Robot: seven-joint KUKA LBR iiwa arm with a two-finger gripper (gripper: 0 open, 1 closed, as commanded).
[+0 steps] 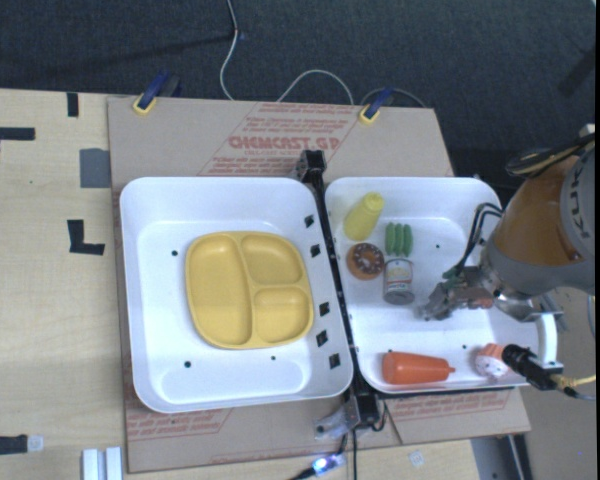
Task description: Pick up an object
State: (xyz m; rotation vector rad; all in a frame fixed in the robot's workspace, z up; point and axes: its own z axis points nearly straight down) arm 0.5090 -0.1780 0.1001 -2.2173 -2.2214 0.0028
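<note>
- Arm (545, 233) enters from 3 o'clock, orange band over the right bin's (435, 193) right wall; wrist bent down and toward 9 o'clock
- Gripper (442, 300) low inside the right bin, near its middle-right floor; cannot tell how the jaws stand, too small and dark; nothing seen between them
- Tin can (399, 279) just at 9 o'clock of the gripper, near but apart from it; lying or tilted, cannot tell which
- Doughnut (365, 260) at 9 o'clock of the can, touching or just beside it
- Green vegetable (398, 238) at 12 o'clock of the can; yellow bottle (363, 216) at 10 o'clock, by the divider
- Orange carrot (416, 368) along the bin's 6 o'clock wall; small red-and-white item (491, 360) at 3 o'clock of it
- Left bin (150, 268) bears a yellow divided plate (248, 289) at its centre
</note>
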